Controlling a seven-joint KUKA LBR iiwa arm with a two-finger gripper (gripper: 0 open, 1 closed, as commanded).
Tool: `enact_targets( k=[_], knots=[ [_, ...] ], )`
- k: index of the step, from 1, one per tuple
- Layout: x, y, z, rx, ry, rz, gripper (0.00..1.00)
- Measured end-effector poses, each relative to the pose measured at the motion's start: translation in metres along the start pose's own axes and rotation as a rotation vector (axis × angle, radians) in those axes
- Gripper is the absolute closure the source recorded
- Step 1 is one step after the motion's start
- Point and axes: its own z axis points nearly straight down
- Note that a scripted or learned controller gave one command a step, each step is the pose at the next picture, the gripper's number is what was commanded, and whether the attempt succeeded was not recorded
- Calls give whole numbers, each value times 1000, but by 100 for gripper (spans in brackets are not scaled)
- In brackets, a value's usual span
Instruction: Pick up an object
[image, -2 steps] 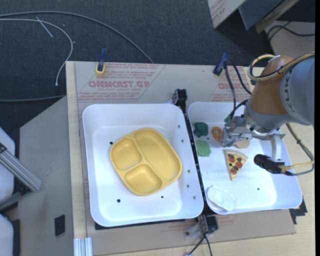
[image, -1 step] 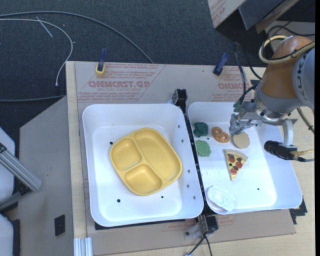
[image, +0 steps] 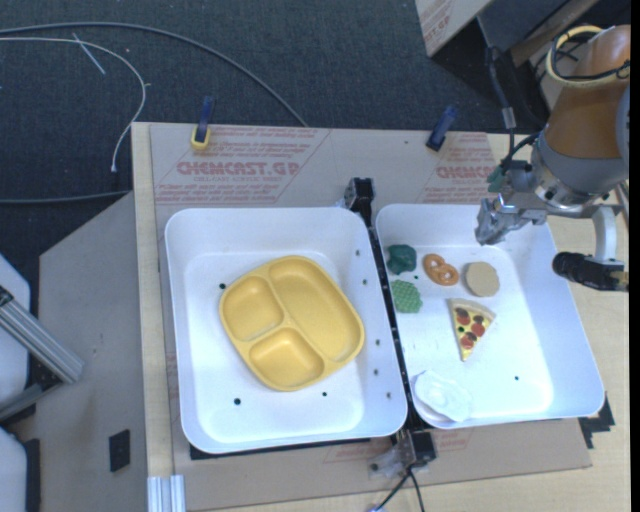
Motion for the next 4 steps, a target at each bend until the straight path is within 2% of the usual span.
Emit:
enact_targets(
  k=[1,3,4],
  knots=[
    [0,2,-55,0,0,0,100],
    [99,23,-54,6,2,-4,100],
    [156,24,-32,13,4,-4,100]
  ],
)
